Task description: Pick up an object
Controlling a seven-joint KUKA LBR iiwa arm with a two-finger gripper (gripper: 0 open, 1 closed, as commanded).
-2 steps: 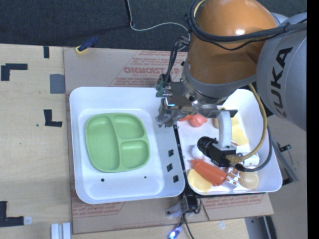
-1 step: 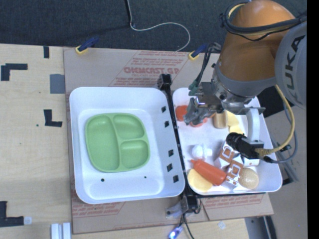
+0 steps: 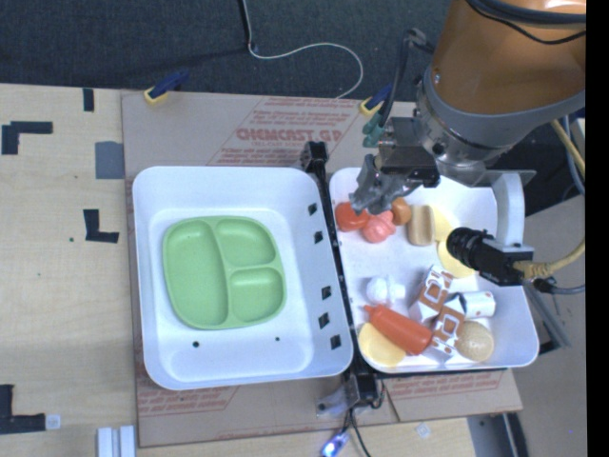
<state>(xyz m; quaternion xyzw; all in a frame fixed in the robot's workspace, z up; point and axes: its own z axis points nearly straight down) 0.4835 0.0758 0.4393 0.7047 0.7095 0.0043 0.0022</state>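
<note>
My gripper (image 3: 373,198) hangs over the far left part of the right bin (image 3: 519,346), its grey fingers pointing down just above a red toy (image 3: 350,219) and a pink toy (image 3: 380,227). Whether anything sits between the fingers I cannot make out. Beside them lies a tan bread-like piece (image 3: 420,224). Nearer the front lie an orange-red carrot-shaped toy (image 3: 400,327), a yellow disc (image 3: 381,348), a brown-and-white patterned box (image 3: 440,301) and a beige round toy (image 3: 475,341).
The left bin (image 3: 152,198) holds a green divided plate (image 3: 225,270). A black cylinder (image 3: 481,250) on a bracket juts over the right bin's right side. Black clips (image 3: 324,255) line the wall between the bins. A white cable (image 3: 304,50) loops behind.
</note>
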